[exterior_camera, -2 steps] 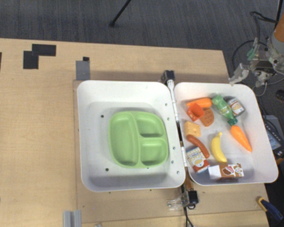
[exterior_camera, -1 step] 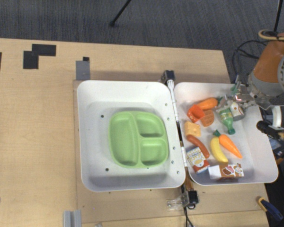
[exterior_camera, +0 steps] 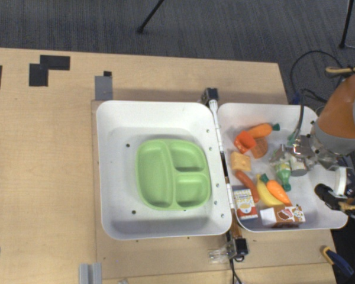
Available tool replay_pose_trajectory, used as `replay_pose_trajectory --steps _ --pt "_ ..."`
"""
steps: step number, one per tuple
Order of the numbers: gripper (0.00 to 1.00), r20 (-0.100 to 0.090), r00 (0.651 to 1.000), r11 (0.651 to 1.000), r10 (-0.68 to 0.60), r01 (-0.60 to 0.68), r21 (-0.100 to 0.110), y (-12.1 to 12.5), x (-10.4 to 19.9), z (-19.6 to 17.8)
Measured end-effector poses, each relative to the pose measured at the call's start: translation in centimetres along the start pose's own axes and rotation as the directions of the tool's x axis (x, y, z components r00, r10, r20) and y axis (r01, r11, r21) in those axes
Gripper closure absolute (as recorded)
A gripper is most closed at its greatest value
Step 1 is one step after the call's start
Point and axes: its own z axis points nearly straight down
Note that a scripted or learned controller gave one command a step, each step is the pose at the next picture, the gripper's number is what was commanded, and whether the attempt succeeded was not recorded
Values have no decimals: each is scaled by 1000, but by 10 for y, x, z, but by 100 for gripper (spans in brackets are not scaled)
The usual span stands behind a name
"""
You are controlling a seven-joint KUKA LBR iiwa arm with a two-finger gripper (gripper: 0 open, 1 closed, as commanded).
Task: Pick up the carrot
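The gripper [exterior_camera: 290, 154] hangs low over the right bin [exterior_camera: 307, 114], near that bin's centre. Its metal head is seen from above at a slant, so whether it stands wide or narrow cannot be told, and nothing can be seen held in it. Just below it, at about 6 o'clock, sits a small green-and-white piece [exterior_camera: 283, 171], too small to name. Past that, at roughly 6 to 7 o'clock from the gripper, lies an orange carrot [exterior_camera: 278, 191] beside a yellow banana [exterior_camera: 265, 194]. Its long axis runs from about 10 o'clock to 4 o'clock, with what looks like the leafy end up toward the gripper. A second orange, green-tipped piece [exterior_camera: 261, 130] lies at about 10 o'clock from the gripper. It points nearly from 8 to 2 o'clock and rests against an orange pepper-like toy [exterior_camera: 245, 141]. It could also pass for a carrot, and the two look about equally near. The move therefore seems to turn on which one is meant. For the lower one, the gripper would likely travel toward 6 to 7 o'clock and close across the slanted axis, keeping clear of the banana. Further out at 7 to 8 o'clock are a red sausage [exterior_camera: 245, 179] and a small carton [exterior_camera: 244, 201]. The left bin [exterior_camera: 115, 158] holds a green divided plate [exterior_camera: 172, 173].
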Motion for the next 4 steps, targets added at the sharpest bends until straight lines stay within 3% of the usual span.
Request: replay_pose_trajectory --steps 1,2,3,4 --pt "0 1 998 998 -60 60 -17 -74 79 -3" --pt "0 -4 959 959 -284 284 1 -76 161 -99" --pt "0 -3 983 983 -182 182 3 -68 133 -98" --pt "0 -3 1000 1000 -5 5 0 -86 84 0"
